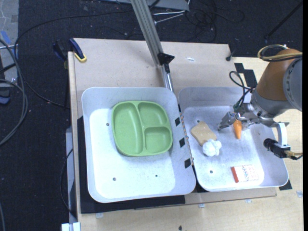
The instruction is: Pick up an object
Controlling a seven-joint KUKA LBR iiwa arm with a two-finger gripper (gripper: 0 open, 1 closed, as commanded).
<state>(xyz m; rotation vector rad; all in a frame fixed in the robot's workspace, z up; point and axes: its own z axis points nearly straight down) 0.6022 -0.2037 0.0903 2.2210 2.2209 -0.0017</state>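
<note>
In the right bin (211,100), a small orange carrot-like piece (237,130) lies near the middle. My gripper (234,121) is low in this bin, directly over the top end of the orange piece and touching or nearly touching it. A tan bread-like chunk (201,132) lies to the left of the gripper. A white crumpled lump (211,148) sits just below the tan chunk. A red and white packet (245,173) rests flat near the bin's front edge.
The left bin (103,177) holds a green divided plate (143,128). A grey metal pole (150,28) slants from the top of the view to the gap between the bins. Black clips sit on the divider (183,138). A black part on a cable (275,149) hangs by the right bin's right rim.
</note>
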